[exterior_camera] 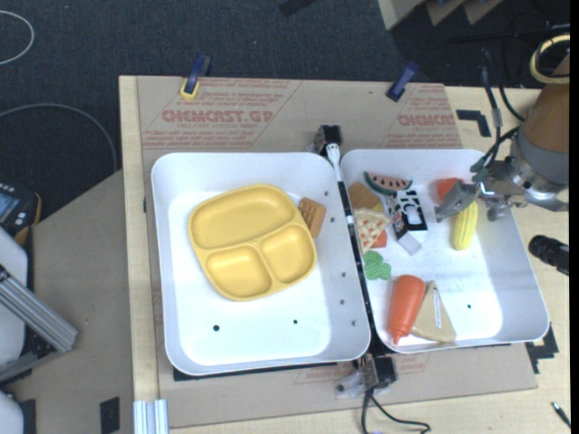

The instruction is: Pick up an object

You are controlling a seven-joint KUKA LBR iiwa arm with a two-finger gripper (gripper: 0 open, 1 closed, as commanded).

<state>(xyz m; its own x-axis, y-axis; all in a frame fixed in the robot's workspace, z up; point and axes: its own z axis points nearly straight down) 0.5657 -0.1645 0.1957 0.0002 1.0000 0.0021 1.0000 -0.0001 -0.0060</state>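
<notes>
Right bin (534,301): orange carrot (405,304) and sandwich wedge (438,322) nearest, corn cob (464,225) farther back between the spread fingers of the gripper (472,199), grasp unclear; watermelon slice (387,183) at the rear.

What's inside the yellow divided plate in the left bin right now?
The yellow divided plate shows bare yellow in all three compartments. A small waffle piece rests against its right rim, outside the compartments. Whatever lies under the plate is covered.
</notes>
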